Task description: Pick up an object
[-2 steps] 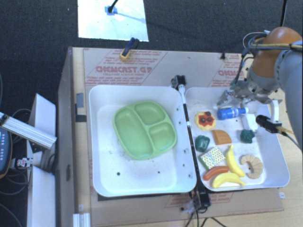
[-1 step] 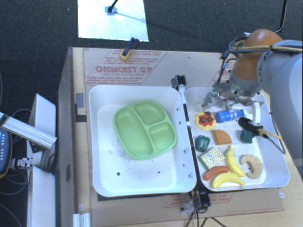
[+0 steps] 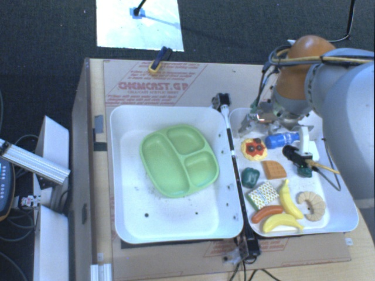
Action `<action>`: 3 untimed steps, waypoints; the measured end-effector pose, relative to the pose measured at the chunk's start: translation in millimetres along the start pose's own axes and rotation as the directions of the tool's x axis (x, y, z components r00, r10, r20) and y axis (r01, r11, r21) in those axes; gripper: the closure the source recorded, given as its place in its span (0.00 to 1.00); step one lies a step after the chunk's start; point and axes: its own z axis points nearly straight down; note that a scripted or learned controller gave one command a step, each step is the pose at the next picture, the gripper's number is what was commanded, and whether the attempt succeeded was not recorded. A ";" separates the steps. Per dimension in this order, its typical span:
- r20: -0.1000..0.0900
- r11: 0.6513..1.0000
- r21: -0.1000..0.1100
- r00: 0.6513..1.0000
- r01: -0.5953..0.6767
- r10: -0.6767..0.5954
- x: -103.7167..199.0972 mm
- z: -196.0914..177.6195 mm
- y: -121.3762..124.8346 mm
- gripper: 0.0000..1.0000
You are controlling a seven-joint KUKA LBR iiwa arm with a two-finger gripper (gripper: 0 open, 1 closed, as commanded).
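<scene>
Two bins, gripper (image 3: 259,119) near right bin's (image 3: 345,215) far rim, grip state unclear.

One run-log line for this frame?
gripper: over right bin's far end | grasp: none seen | nearest: pizza toy, blue bottle | left bin: green divided plate

Single fixed overhead view, slanted over both bins (image 3: 126,227)
</scene>
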 end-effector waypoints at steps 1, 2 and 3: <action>0.001 1.000 -0.003 1.000 0.002 -0.002 -0.4 -11.3 1.0 1.00; 0.001 1.000 -0.002 1.000 0.002 -0.002 -0.4 -11.1 0.9 0.00; 0.002 1.000 0.000 1.000 -0.003 0.003 -33.5 -0.4 -0.3 0.00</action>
